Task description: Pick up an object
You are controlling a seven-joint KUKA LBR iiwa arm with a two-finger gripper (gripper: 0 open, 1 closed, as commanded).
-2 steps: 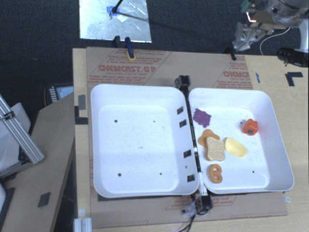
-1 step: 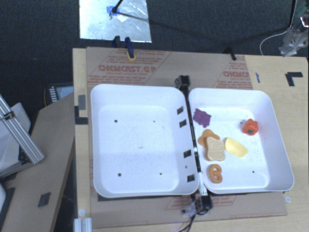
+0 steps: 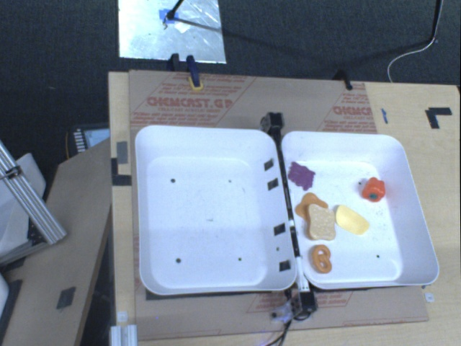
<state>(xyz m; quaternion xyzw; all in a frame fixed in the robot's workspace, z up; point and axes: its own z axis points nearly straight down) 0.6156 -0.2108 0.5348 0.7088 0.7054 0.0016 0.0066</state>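
The right bin [image 3: 403, 164] holds several small toy items. A purple piece [image 3: 302, 174] lies near its upper left. Below it sit an orange curved piece [image 3: 310, 202], a tan bread slice [image 3: 322, 224] and a yellow oval piece [image 3: 351, 220]. An orange pretzel shape [image 3: 320, 259] rests near the bin's front left corner. An orange-red round toy [image 3: 373, 189] lies toward the right.
The left bin [image 3: 209, 207] sits beside the right one, joined along a black divider with clips [image 3: 282, 200]. Both rest on a cardboard sheet [image 3: 238, 99]. A shiny foil square [image 3: 171, 19] lies on the dark floor behind. A metal frame [image 3: 25, 200] stands at left.
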